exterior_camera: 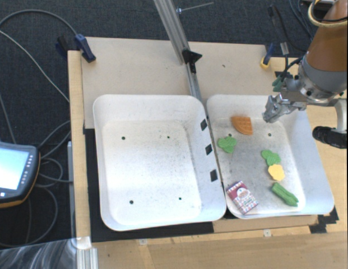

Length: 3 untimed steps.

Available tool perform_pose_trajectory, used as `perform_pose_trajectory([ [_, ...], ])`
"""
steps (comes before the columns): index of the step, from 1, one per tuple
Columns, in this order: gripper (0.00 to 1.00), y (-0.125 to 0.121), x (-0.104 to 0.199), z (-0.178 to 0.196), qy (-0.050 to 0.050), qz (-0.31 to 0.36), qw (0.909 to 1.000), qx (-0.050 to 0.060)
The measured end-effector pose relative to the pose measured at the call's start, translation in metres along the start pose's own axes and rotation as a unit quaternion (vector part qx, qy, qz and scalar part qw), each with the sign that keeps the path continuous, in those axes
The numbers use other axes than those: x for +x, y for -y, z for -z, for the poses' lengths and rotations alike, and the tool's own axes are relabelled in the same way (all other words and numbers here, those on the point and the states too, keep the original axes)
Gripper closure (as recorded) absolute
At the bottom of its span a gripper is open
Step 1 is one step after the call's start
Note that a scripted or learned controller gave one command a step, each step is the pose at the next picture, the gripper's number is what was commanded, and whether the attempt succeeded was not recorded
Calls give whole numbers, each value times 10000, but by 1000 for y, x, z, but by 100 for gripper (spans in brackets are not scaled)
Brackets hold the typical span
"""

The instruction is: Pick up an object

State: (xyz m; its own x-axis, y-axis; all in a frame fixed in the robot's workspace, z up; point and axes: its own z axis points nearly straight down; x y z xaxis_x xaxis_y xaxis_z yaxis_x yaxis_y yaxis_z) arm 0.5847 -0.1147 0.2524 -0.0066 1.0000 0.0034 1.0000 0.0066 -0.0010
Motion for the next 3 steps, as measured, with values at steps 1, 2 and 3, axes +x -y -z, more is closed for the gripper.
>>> perform_pose_trajectory([
  [1, 100, -11, 61, 4, 6, 7, 10000, -14],
  [2, 100, -19, 111, -10, 6, -3, 10000, 8],
  [3, 100, -22, 159, -21, 3, -2, 10000, 16],
])
